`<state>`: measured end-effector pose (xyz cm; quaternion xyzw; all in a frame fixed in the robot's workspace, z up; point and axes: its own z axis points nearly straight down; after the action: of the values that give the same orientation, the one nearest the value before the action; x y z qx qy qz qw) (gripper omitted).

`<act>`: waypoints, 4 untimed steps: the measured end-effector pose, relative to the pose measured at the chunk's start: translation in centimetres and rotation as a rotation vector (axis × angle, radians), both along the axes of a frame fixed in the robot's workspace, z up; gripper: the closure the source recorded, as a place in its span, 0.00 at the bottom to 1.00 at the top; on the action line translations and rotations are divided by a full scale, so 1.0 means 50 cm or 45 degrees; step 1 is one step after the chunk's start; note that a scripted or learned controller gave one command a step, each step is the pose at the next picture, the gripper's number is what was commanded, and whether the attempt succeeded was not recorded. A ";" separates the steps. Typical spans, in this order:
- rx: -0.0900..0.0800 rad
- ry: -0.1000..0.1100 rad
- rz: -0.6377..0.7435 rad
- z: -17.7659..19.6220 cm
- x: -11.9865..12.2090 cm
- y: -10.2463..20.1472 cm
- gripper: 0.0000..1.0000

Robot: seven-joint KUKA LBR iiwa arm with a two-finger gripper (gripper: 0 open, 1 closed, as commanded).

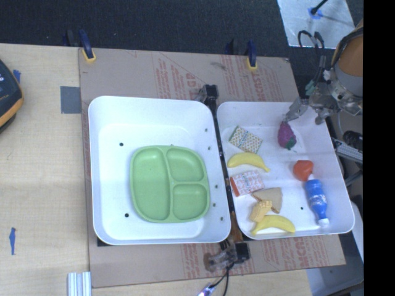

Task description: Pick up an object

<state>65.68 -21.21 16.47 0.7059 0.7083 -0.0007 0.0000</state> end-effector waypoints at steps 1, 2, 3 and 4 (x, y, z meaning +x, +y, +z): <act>0.000 0.005 0.001 -0.147 -0.026 0.002 0.00; -0.001 0.001 0.003 -0.144 0.000 0.040 0.00; 0.000 0.000 0.000 -0.144 0.000 0.001 0.00; 0.001 0.005 0.003 -0.145 -0.001 0.080 0.00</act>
<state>65.63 -17.20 9.20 0.7050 0.7092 -0.0017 -0.0016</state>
